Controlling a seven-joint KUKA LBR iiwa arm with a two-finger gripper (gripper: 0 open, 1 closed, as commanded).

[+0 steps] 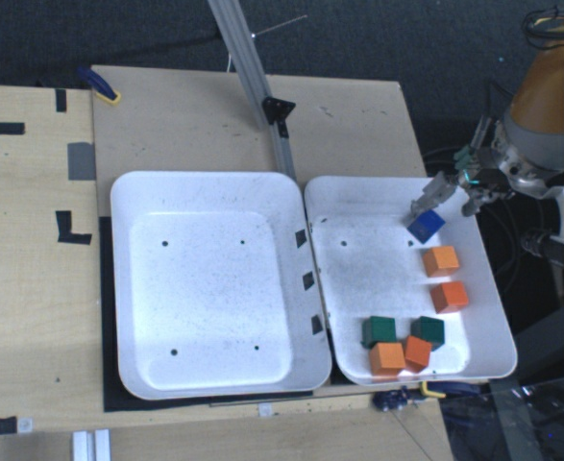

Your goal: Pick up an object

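Camera view looks down on two white bins side by side: the left bin (209, 281) and the right bin (358, 267), which carries all the blocks. Counted, there are seven: one blue block (426, 225), four orange blocks and two green blocks. The blue block sits near the right bin's upper right part, turned so its corners point roughly up and down the view; it looks close to cubic, so no long axis can be told. Just below it lies one orange block (441, 260), and below that another orange block (450, 297). Near the bin's lower rim, a green block (380, 329) and a second green block (428, 330) stand apart, with a third orange block (388, 357) and a fourth orange block (417, 352) touching each other just beneath them.

The gripper (438, 195) hangs just above the blue block, slanting down-left from the arm (536, 113). Whether its fingers are spread or clenched cannot be told, nor whether they touch the block.

No writing or labels can be read anywhere.
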